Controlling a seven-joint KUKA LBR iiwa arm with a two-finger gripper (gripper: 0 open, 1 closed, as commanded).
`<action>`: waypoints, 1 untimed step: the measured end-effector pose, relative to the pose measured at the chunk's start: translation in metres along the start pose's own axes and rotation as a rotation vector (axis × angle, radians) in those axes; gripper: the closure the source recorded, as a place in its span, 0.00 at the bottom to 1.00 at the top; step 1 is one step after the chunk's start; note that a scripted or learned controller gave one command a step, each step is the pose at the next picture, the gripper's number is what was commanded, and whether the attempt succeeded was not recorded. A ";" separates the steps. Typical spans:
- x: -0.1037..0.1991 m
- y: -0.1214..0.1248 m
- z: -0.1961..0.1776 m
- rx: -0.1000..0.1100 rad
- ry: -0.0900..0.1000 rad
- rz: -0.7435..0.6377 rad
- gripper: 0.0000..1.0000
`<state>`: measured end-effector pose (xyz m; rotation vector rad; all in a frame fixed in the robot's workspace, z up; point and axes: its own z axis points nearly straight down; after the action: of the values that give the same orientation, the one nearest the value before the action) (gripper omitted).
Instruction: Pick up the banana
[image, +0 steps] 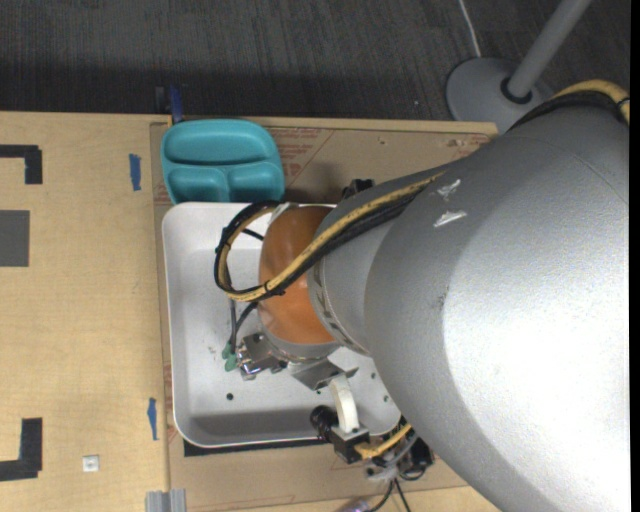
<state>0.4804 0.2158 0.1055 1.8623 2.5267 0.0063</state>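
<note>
One arm (480, 300) is leaning over the white bin (192, 310), leaving the banana's bearing and the arm's own grip impossible to tell.

One white bin (190, 300), one teal tray (222, 160), one arm (480, 300).

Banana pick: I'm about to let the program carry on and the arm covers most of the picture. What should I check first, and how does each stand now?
1. Banana in sight: cannot tell; the arm covers much of the white bin.
2. Claw state: cannot tell.
3. Banana gripped: cannot tell.
4. Arm over the bin: ok; its orange band hangs above it.
5. Cable free: ok, looping loose beside the band.
6. Teal tray out of the way: ok, behind the bin.
</note>
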 end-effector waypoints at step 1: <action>0.000 0.000 -0.010 -0.001 0.000 0.000 1.00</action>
<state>0.4805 0.2160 0.1151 1.8615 2.5266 0.0068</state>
